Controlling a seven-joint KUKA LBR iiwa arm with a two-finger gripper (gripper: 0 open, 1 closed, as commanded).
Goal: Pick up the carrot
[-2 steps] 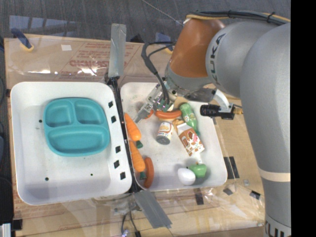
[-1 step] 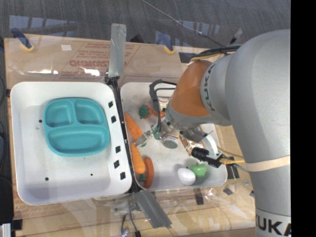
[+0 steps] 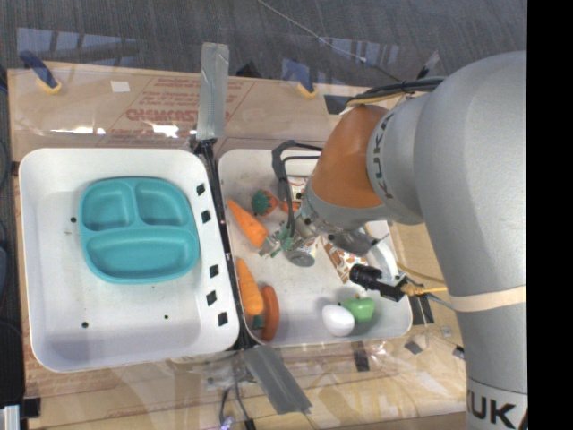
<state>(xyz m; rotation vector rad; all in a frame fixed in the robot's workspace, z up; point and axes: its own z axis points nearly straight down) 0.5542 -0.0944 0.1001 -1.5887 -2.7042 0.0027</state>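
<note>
The carrot (image 3: 248, 223) lies in the right bin (image 3: 394, 325), close to that bin's left wall and in its upper half, clear of the teal divided plate (image 3: 139, 228) that sits in the left bin (image 3: 54, 330). Its long axis runs on a slant, from upper left down to lower right. The gripper (image 3: 291, 240) hangs just to the right of the carrot's lower end, near it but apart from it, so the coming move looks like a short shift toward the dividing wall. Whether the gripper is released or clenched cannot be told here. More orange pieces (image 3: 260, 305) lie along the same wall toward the bin's lower left corner, and could be mistaken for the target.
</note>
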